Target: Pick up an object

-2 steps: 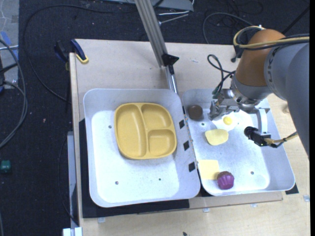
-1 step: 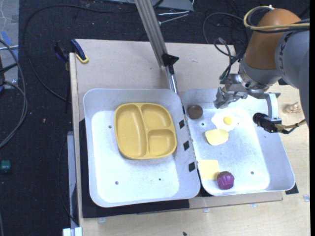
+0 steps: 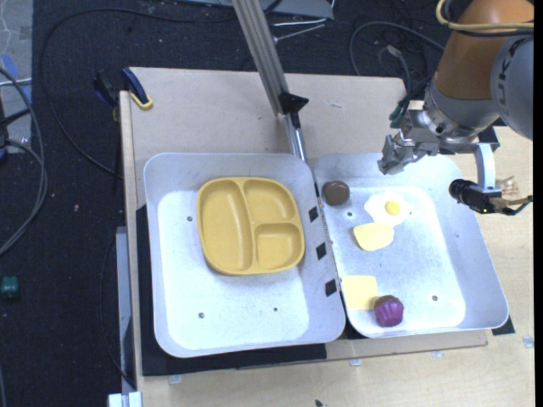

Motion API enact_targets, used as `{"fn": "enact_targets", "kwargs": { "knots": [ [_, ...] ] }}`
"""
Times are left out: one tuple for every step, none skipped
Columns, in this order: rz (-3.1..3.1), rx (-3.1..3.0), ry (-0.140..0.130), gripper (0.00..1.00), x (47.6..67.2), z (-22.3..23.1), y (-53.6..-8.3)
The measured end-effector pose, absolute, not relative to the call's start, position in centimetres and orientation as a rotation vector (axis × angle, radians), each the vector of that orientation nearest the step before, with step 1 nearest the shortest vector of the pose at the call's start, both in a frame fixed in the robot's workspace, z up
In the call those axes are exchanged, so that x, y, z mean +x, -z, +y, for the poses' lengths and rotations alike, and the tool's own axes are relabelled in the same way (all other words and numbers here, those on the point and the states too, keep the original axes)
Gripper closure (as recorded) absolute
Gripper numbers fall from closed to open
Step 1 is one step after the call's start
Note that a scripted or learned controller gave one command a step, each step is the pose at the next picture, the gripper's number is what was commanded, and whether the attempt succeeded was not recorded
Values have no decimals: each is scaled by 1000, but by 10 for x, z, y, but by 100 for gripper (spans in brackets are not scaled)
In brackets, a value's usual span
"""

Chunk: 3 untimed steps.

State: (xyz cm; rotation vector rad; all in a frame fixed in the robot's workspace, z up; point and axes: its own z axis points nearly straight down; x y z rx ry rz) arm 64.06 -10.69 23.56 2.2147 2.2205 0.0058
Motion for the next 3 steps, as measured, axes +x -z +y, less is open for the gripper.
{"fn": "enact_targets", "kwargs": {
  "knots": [
    [2222,2216,-4,100,641,-107,-267],
    [2230,2216,0,100,624,-66,-267],
    [2232,2216,2,100,596,-13,-252]
  ]
}}
